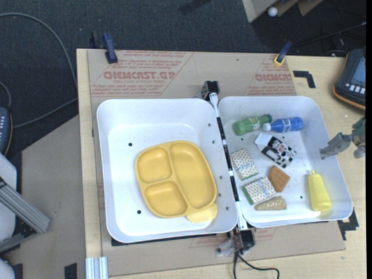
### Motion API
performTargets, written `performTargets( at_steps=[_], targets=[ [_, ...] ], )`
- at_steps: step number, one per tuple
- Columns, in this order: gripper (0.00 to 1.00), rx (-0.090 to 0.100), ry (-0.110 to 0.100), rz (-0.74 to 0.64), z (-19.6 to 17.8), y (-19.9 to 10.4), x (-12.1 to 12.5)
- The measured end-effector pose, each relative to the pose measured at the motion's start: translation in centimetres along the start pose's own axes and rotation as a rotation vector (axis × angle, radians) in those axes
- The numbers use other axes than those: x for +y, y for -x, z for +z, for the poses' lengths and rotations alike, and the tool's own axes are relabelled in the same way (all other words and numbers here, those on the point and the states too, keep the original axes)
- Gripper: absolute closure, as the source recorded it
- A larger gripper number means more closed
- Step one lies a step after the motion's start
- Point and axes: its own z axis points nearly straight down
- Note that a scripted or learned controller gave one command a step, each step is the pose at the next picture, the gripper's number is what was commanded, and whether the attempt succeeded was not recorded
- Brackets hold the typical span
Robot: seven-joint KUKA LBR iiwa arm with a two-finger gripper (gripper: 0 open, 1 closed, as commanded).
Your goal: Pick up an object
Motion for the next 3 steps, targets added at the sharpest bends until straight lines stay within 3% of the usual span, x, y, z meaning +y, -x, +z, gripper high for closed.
performTargets(
  at_steps=[1,2,3],
  targets=[
    [0.00,0.001,-0.001,-0.001,10.6,-8.2,2.9],
    [0.00,0.002,-0.003,0.001,17.2,-9.0,2.2],
    [1.00,-0.002,0.005,0.002,16.1,-8.9,2.4]
  ],
)
